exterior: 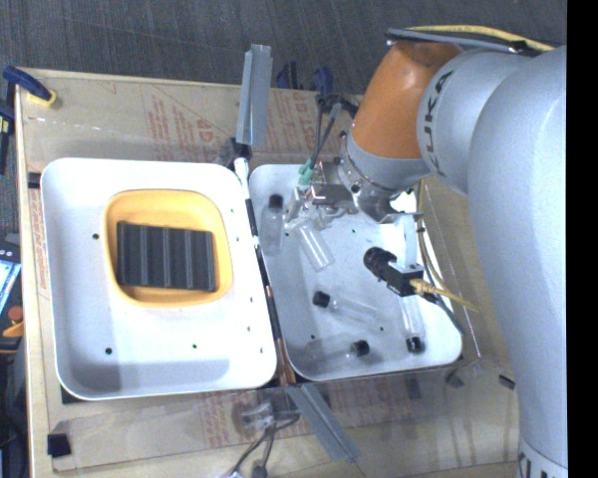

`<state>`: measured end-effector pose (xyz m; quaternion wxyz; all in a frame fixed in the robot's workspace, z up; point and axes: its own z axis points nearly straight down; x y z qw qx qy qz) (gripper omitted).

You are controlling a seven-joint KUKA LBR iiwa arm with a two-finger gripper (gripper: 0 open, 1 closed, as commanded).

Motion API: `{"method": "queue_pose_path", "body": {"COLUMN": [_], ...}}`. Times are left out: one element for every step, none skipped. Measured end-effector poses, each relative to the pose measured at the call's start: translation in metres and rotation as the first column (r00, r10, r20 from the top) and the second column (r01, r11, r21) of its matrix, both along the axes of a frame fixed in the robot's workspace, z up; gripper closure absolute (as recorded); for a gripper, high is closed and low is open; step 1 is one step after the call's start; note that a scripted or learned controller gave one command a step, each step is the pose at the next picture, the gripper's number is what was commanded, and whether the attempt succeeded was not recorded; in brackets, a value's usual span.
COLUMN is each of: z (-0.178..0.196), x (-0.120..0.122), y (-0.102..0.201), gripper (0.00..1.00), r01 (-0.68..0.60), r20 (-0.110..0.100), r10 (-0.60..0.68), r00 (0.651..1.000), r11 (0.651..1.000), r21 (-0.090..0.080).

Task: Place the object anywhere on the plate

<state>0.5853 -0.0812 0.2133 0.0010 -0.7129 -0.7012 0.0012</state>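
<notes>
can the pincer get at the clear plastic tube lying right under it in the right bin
Probably yes: the pincer hovers just above the clear plastic tube in the right white bin, with nothing lying between them.

A brown desk (140,118) printed with red lettering carries two shallow white bins side by side, the left bin (70,361) and the right bin (441,355), their inner edges touching; blue clamps (28,83) grip its far left corner

Both bins (80,361) look like smooth, faintly glossy white plastic. The plate (130,212) has a matt yellow rim around dark ribbed slats. The bench (130,118) looks like raw board, and the arm (518,167) has a satin grey shell.
</notes>
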Motion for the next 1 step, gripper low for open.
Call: {"method": "queue_pose_path", "body": {"z": [0.0167], "x": [0.0388], "y": [0.0485], "gripper": [1.0], "r01": [-0.036], "r20": [0.0], "r10": [0.036], "r00": [0.999], "r11": [0.999], "r21": [0.001]}}
